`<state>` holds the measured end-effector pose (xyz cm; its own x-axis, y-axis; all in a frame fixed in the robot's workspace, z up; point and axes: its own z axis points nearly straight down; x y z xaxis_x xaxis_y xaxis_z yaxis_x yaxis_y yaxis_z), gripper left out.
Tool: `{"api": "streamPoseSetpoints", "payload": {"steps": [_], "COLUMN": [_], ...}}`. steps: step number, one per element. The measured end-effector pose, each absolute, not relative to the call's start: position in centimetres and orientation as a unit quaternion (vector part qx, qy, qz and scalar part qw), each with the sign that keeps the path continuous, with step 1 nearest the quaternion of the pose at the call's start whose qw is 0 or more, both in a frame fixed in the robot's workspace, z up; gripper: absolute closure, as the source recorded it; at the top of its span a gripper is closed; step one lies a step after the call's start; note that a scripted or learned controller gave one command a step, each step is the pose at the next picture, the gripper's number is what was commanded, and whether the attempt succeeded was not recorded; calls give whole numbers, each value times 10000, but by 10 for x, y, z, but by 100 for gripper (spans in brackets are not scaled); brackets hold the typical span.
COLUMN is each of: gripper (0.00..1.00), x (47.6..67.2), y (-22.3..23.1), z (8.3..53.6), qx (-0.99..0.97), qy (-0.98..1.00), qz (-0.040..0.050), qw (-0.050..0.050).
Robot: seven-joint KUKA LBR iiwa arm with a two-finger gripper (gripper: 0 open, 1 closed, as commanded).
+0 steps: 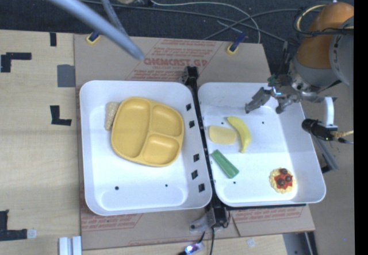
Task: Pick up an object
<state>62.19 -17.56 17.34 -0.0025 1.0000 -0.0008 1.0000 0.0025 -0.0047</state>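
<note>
We count two bins [92, 133]; four items: curved yellow banana [240, 131], slice, green stick, tart. Fingers [257, 101] spread, empty.

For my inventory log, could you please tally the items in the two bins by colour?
Yellow: 3, the divided plate, banana and pale slice
Green: 1, the green piece
Tan: 1, the tan piece
Yellow with red topping: 1, the small tart
Total: 6

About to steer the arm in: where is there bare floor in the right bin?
Free: the right bin's far strip by the gripper, and its near middle between green piece and tart. Crowded: the left side, around banana and yellow slice.
</note>
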Motion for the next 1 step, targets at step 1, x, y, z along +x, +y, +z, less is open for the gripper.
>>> {"api": "streamPoseSetpoints", "payload": {"steps": [1], "gripper": [0], "x": [615], "y": [-176], "z": [110], "qx": [-7067], "qy": [-7075], "qz": [27], "qw": [26]}}
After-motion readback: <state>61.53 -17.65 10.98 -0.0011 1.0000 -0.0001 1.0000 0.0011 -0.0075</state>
